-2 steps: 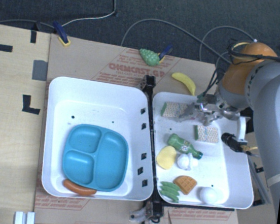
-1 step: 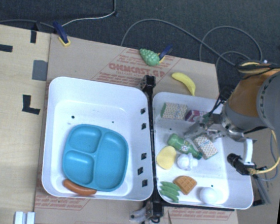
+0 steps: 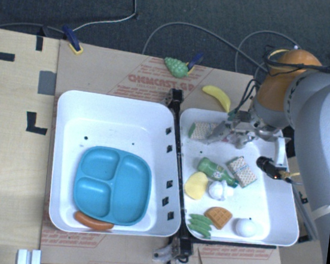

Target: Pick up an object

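Toward the upper right of the frame, the arm [image 3: 312, 111] reaches over the right bin [image 3: 272, 233], its orange band above the wrist, and the gripper [image 3: 228, 132] hangs low over the bin's upper left part. Whether it is spread or pressed together I cannot tell; the metal parts blur into one grey shape. Nothing is plainly seen between them, so no object counts as held.

Just left of the gripper, touching or nearly so, lies a small pale sponge-like block [image 3: 199, 131], which looks like the likeliest target. Lower in the same bin sit a green bottle [image 3: 213, 168], a chequered packet [image 3: 242, 170], a yellow lemon [image 3: 196, 185], a white ball [image 3: 217, 190], a waffle piece [image 3: 219, 216], a green pea pod [image 3: 200, 225] and a white egg [image 3: 245, 227]. All rest on the bin floor.

At the left, the left bin [image 3: 70, 122] carries a blue divided plate [image 3: 113, 185] with a sausage [image 3: 93, 222] at its lower edge. Outside the bins, a banana [image 3: 216, 96] and a green toy [image 3: 176, 67] lie on the cardboard [image 3: 100, 71].

As I judge it, the task is at the approach or grasp stage: the arm is down at an object, but closing, lifting and clearing the bin all remain to be shown.
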You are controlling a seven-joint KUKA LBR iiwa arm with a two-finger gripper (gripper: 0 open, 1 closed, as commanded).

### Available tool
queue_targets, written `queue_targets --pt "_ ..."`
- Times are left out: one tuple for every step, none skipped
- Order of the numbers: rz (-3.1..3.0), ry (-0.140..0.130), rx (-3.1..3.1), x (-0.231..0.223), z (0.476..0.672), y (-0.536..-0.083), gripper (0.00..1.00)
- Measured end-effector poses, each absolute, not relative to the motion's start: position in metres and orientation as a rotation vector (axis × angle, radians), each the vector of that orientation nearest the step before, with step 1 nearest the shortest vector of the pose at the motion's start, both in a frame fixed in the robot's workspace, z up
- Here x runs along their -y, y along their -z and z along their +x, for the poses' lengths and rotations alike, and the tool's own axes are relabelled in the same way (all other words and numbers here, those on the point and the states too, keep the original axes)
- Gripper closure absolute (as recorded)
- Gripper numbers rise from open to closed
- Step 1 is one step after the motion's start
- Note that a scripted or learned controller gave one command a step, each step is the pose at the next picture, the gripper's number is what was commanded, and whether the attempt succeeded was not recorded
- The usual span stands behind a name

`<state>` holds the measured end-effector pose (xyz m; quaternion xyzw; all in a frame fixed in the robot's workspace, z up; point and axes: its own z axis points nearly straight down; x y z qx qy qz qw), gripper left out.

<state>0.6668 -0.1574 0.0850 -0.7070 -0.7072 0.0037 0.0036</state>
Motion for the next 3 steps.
queue_targets --pt "-2.220 0.004 2.226 0.109 0.592 -0.206 0.00" --pt "-2.218 -0.004 2.219 0.094 0.583 -0.115 0.00" --pt "-2.221 -0.001 2.222 0.095 0.592 -0.086 0.00"
